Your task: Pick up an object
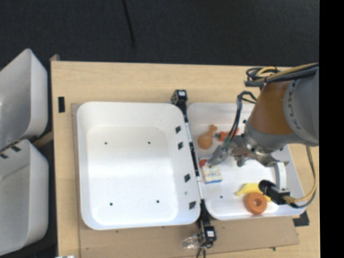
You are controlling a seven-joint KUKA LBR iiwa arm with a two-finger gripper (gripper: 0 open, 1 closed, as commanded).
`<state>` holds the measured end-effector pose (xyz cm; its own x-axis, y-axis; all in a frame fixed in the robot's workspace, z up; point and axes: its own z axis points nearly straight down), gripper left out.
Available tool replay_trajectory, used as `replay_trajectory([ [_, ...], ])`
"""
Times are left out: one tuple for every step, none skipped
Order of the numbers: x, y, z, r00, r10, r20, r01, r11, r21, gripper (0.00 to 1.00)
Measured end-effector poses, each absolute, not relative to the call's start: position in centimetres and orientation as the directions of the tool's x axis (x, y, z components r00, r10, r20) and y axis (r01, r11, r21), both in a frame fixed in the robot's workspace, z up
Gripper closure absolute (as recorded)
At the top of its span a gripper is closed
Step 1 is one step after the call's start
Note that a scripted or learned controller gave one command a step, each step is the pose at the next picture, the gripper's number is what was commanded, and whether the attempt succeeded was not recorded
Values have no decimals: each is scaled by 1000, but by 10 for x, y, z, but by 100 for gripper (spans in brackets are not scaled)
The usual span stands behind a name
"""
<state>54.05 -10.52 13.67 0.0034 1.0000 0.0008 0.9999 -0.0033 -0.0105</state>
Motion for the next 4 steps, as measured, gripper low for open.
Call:
replay_trajectory([
  [600, -58, 205, -7, 1000, -1, 1000, 7, 10, 0],
  [597, -61, 201, -2, 1000, -2, 1000, 2, 1, 0],
  [548, -100, 95, 5, 1000, -1, 1000, -5, -8, 0],
  [553, -98, 112, 3, 1000, -1, 1000, -3, 3, 100],
])
